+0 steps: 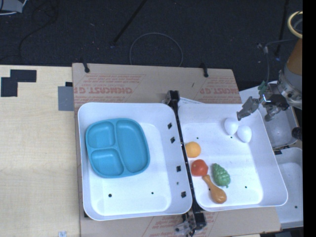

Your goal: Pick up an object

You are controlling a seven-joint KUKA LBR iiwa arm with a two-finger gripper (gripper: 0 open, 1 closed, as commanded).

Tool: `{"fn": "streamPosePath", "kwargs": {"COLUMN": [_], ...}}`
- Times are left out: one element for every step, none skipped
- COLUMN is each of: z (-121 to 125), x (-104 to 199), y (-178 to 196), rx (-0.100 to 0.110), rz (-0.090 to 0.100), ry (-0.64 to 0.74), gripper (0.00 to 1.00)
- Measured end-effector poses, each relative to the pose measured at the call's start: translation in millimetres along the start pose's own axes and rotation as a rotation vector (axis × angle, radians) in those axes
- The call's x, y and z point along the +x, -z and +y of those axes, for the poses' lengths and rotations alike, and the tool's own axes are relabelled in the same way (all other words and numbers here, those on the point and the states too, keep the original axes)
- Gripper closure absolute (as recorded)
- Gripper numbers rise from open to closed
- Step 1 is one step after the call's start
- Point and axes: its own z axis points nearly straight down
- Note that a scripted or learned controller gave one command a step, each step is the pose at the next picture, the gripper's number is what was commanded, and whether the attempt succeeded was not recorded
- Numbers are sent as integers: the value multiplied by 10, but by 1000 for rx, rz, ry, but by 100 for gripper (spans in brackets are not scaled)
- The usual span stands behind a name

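At the far right edge, above the right bin's [276, 181] far corner: arm [295, 58] with orange band, cut off by the frame, and gripper [257, 107] with two dark fingers spread apart, released, nothing between them. Just below the left finger, on the bin floor: two white egg-like objects [237, 130], smooth, rounded, touching each other, apart from the fingertips. Nearer the divider: small orange ball [192, 149]; just beneath it, red tomato-like piece [199, 167]; beside that, knobbly green object [221, 175]; below, tan gourd-shaped item [215, 190] with narrow neck pointing toward the red piece.

Over in the left bin [158, 201]: blue tray [117, 147] with three compartments, lying flat.

Under both bins: cardboard sheet [148, 83] bearing red print, reversed and upside down, too faint to read with confidence; more red print along the near edge, partly cut off. Exact identity of the green and tan items hard to make out at this size.
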Motion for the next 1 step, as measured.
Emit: {"fn": "streamPosePath", "kwargs": {"z": [18], "x": [2], "y": [78], "rx": [-13], "rz": [-3], "ry": [2], "gripper": [0]}}
